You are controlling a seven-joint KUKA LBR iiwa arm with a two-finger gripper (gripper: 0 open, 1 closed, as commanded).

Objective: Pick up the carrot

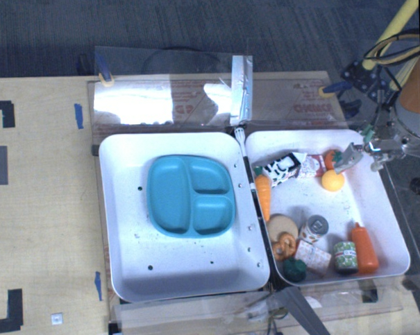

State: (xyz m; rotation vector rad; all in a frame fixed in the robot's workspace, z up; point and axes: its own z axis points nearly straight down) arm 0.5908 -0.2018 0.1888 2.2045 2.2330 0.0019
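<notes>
Two white bins sit side by side on the bench. The left bin [122, 223] holds a blue divided plate [190, 195] near its centre. The right bin [389, 211] holds the clutter. No label in it reads legibly: the black-and-white patterned carton [283, 167] at 11 o'clock and the small can [315, 226] near the centre show markings too small to make out. Faint reddish print on the clear sheet [193, 94] behind the bins is likewise unreadable.

The carrot [264, 196] lies along the right bin's 9 o'clock wall, touching the divider, tip toward 6 o'clock. Just below it sits a round tan item [284, 235]; a dark green object [293, 269] is at 7 o'clock. A green-labelled jar [344, 257] and an orange bottle [365, 248] stand at 5 o'clock. A yellow ball [332, 181] rests at 1 o'clock.

The gripper [348, 157] hovers at 1 o'clock, well apart from the carrot; whether it is parted or closed cannot be told, and nothing visible is in its grasp. The arm is cut off at the right
</notes>
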